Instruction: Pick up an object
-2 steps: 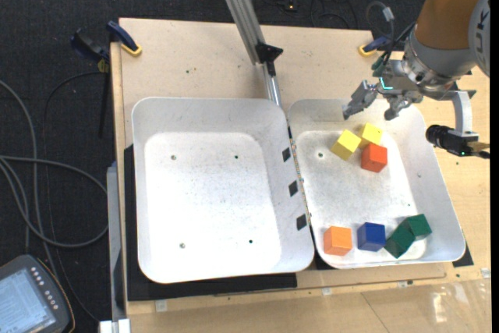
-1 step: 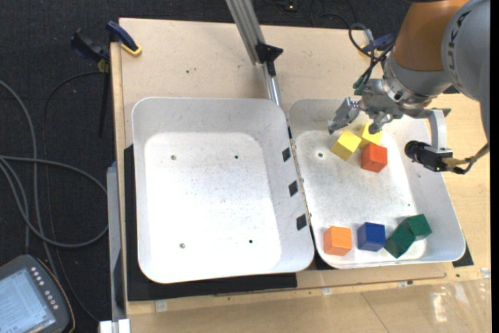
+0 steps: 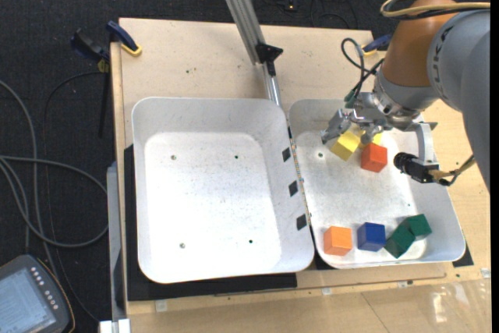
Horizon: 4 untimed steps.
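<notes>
My gripper [image 3: 350,135] hangs over the upper part of the right bin [image 3: 437,203]. A yellow block [image 3: 346,145] sits tilted between its two fingers, which are shut on it. Touching that block's right side lies a red-orange block [image 3: 374,157] on the bin floor. Along the bin's front edge sit an orange block [image 3: 337,239], a blue block [image 3: 372,236] and a green block [image 3: 409,234].
The left bin [image 3: 156,129] lies beside the right one, with their rims meeting at the middle. A slanted metal pole [image 3: 242,12] comes down to the bins' shared back edge. Cables loop off the wrist at the right. A blue-yellow clamp [image 3: 121,39] sits at the bench's back left corner.
</notes>
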Each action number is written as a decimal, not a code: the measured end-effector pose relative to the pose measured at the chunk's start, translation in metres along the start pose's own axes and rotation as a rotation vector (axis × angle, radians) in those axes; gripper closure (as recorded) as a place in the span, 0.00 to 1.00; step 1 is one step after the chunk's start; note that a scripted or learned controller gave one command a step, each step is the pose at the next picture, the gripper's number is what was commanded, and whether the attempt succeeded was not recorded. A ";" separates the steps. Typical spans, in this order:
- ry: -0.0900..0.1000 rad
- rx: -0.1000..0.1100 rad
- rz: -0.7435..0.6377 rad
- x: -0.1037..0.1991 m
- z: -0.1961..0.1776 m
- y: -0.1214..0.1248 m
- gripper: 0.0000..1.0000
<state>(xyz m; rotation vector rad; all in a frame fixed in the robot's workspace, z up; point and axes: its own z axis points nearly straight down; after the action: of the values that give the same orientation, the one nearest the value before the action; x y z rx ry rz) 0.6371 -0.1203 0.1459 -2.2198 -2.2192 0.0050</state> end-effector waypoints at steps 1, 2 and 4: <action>-0.006 -0.027 0.000 -0.002 0.022 0.006 0.00; -0.008 -0.027 0.000 -0.002 0.014 0.006 1.00; -0.001 -0.012 -0.004 0.012 -0.094 -0.003 1.00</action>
<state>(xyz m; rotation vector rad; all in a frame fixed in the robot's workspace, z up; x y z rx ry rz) 0.6344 -0.1084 0.2403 -2.2220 -2.2302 -0.0073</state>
